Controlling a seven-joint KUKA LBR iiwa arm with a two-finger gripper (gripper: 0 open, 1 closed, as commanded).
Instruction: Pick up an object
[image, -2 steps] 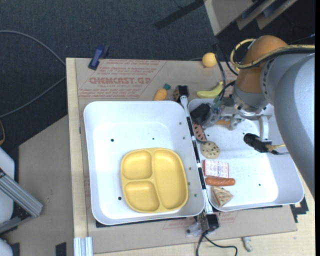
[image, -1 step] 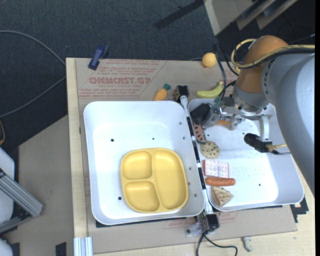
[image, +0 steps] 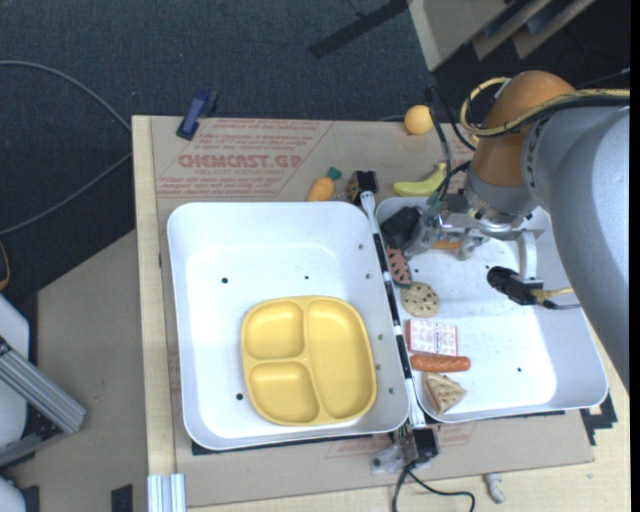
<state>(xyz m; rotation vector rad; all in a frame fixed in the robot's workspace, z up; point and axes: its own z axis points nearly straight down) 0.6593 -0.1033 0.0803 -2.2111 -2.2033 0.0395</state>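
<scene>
My gripper (image: 443, 235) reaches down into the back left part of the right bin (image: 560, 390). A black object (image: 398, 224) lies just left of it in the bin's back corner, too close to tell whether they touch. Along the bin's left side lie a brown-pink piece (image: 399, 266), a chocolate-chip cookie (image: 420, 297), a pink wafer pack (image: 432, 335), a red sausage (image: 440, 363) and a triangular sandwich piece (image: 443, 393). Nothing shows between the gripper's fingers.
The left bin (image: 200, 260) holds a yellow divided plate (image: 307, 358). Behind the bins on the bench lie a banana (image: 420, 184), an orange ball (image: 419, 120), a small orange toy (image: 322, 188), a black piece (image: 362, 183) and a blue object (image: 195, 114).
</scene>
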